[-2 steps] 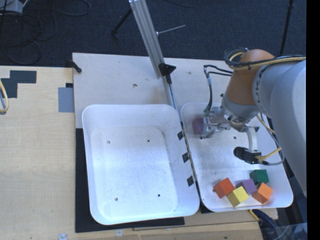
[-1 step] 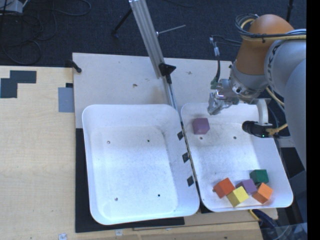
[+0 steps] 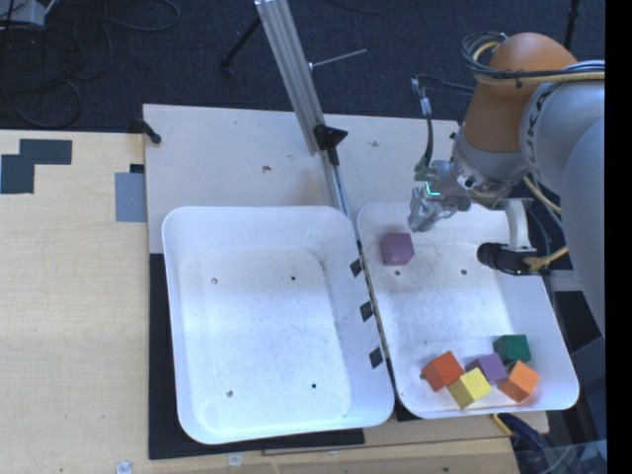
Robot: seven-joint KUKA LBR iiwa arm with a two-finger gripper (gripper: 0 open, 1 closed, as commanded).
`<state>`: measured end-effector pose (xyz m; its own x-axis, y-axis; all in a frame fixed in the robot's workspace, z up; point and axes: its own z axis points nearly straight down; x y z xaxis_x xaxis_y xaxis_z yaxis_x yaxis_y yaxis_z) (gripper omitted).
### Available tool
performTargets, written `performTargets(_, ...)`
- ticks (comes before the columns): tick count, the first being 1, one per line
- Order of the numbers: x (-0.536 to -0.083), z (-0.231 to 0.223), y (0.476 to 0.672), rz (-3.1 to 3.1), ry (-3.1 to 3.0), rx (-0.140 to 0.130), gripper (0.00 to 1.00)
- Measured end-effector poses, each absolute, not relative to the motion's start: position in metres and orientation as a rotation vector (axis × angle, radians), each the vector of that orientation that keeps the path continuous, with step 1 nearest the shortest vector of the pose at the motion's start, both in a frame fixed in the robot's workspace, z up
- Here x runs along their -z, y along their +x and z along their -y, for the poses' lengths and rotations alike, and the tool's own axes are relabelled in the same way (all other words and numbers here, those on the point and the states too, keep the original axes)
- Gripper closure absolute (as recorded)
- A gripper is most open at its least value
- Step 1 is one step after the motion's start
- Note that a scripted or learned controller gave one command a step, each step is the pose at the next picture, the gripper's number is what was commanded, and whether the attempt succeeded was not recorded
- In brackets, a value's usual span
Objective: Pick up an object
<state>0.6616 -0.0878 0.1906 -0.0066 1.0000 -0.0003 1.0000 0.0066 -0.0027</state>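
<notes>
The grey two-finger gripper (image 3: pixel 427 212) hangs over the right shallow white bin (image 3: pixel 553 363); its grip cannot be told. A small purple cube (image 3: pixel 397 248) lies at its seven o'clock, apart.

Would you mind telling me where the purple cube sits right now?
The purple cube lies alone near the far end of the right bin, close to the divider, just below-left of the gripper.

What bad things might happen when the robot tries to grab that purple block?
The gripper sits up and to the right of the small purple cube, not over it, so it may close on air. The cube lies close to the right white bin's left wall, so a finger might bump that rim or nudge the cube away.
</notes>
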Motion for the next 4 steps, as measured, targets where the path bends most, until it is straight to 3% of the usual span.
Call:
performTargets(2, -0.089, 0.098, 0.668, 2.225, -2.216, -0.003, 0.0)
performTargets(3, -0.1, 0.097, 0.668, 2.23, -2.209, -0.005, 1.0)
performTargets(4, -0.195, 0.012, 0.627, 2.227, -2.214, 0.006, 1.0)
